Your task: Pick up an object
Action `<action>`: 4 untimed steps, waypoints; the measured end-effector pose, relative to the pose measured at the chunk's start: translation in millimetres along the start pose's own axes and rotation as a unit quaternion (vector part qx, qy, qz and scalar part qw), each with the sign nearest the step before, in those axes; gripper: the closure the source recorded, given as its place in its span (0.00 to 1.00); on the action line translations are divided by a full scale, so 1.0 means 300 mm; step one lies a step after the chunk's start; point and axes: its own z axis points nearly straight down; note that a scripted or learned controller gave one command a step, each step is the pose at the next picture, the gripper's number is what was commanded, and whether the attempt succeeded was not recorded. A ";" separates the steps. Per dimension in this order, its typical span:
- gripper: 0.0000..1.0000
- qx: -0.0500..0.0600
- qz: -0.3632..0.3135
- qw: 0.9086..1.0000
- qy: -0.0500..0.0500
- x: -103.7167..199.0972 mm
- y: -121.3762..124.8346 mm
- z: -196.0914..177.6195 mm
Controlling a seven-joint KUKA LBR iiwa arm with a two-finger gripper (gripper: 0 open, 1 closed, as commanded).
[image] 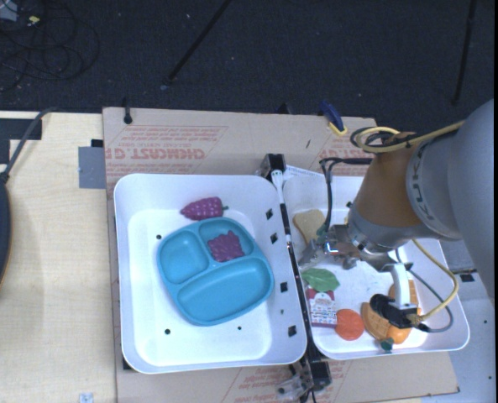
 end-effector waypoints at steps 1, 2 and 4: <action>0.00 0.000 0.000 1.000 0.000 -0.015 -0.135 -0.004; 0.00 0.001 -0.001 1.000 0.000 -0.028 0.005 -0.003; 0.00 0.001 0.000 1.000 0.000 -0.022 -0.111 -0.004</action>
